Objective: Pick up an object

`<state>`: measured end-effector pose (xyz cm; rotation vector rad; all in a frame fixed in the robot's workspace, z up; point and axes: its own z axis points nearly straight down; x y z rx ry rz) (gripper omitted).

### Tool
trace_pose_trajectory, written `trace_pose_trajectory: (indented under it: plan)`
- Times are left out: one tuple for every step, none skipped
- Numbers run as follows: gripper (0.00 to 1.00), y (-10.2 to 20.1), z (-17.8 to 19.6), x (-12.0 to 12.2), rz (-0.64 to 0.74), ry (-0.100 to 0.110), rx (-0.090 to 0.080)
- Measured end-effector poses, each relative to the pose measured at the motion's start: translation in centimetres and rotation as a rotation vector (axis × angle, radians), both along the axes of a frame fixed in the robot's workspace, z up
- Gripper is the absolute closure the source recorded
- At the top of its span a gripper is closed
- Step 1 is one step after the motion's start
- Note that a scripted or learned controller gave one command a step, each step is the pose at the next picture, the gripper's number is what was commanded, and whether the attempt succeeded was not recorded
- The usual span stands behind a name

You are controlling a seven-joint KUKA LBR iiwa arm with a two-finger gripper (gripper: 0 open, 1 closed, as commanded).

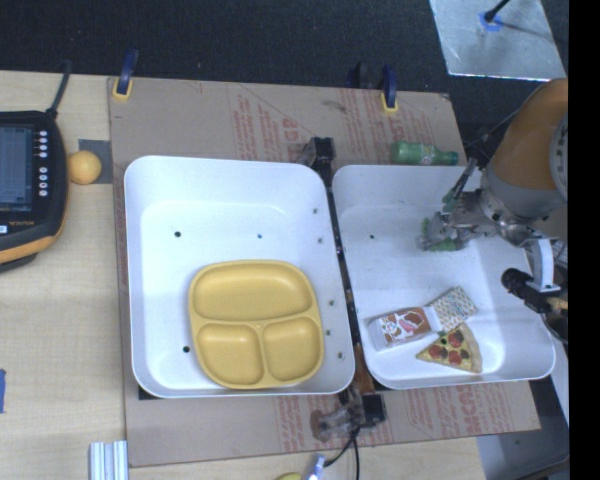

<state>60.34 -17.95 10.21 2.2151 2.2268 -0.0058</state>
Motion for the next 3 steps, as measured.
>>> trace_pose_trajectory:
  plan:
    - [1.0, 4.9, 5.6, 4.9, -0.002, -0.002, 0.004]
    - [1.0, 11.5, 10.7, 5.0, -0.001, -0.001, 0.005]
    - [1.0, 21.0, 11.0, 0.6, 0.002, 0.002, 0.003]
